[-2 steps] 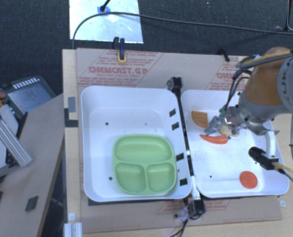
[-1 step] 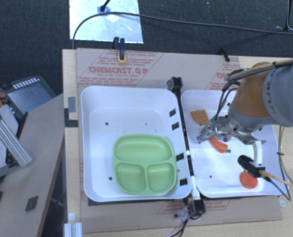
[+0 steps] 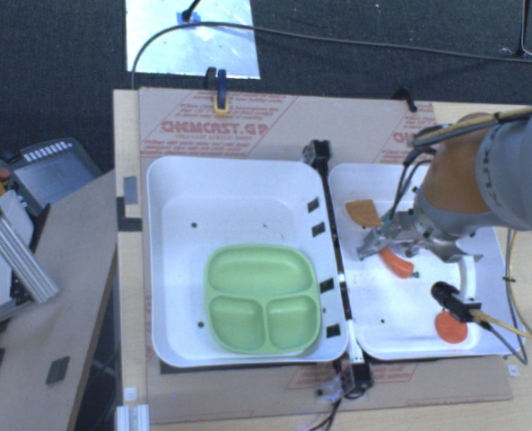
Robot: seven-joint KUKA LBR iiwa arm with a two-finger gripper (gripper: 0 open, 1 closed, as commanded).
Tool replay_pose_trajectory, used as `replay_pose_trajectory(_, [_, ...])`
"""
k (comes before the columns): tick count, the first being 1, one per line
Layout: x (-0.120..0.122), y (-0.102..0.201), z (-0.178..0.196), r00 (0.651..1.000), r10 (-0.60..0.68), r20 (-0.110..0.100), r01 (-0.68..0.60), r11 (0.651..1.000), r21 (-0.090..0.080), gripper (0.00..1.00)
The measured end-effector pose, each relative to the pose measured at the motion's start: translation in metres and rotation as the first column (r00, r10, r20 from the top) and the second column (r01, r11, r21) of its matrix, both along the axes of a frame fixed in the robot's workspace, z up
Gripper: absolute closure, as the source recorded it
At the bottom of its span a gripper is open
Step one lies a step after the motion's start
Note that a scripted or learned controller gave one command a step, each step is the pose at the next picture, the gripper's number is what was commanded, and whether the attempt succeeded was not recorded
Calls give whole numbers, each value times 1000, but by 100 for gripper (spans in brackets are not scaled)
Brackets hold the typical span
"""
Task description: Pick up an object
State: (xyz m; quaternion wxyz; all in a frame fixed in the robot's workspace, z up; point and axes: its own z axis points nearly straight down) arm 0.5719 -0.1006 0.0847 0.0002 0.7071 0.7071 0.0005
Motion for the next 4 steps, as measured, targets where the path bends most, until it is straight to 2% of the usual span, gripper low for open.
replay_pose_trajectory(1, [1,0,11,1000,0,2,0,1000,0,100])
replay_pose_trajectory(2, [7,7,71,1000,5,6,-5,1000,-1,100])
replay_pose_trajectory(3, [4,9,135,1000,5,7,-5,1000,-1,100])
replay_pose_trajectory(4, [5,9,147,1000,5,2,-5,1000,-1,100])
